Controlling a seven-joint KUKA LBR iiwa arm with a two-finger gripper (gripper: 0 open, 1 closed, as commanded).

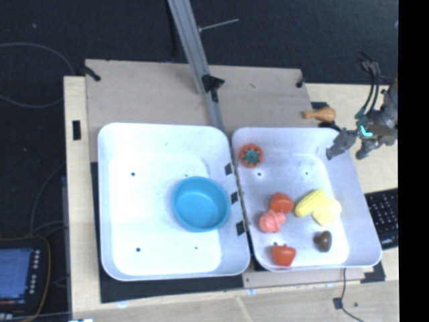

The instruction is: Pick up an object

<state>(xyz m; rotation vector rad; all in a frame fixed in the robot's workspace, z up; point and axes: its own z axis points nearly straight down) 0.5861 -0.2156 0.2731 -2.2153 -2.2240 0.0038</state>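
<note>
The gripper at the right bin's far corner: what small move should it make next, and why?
Probably a short move inward and toward the near side. The two-finger gripper sits at the far right corner of the right white bin, with its fingers spread and nothing between them. The nearest graspable pieces, the yellow toy corn and the pale yellow block beside it, lie nearer the bin's middle.

No legible text, apparently.

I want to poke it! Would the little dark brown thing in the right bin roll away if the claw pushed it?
Probably. The dark brown thing looks small and rounded, so it may roll. It lies near the bin's wall, which would likely stop it.
</note>
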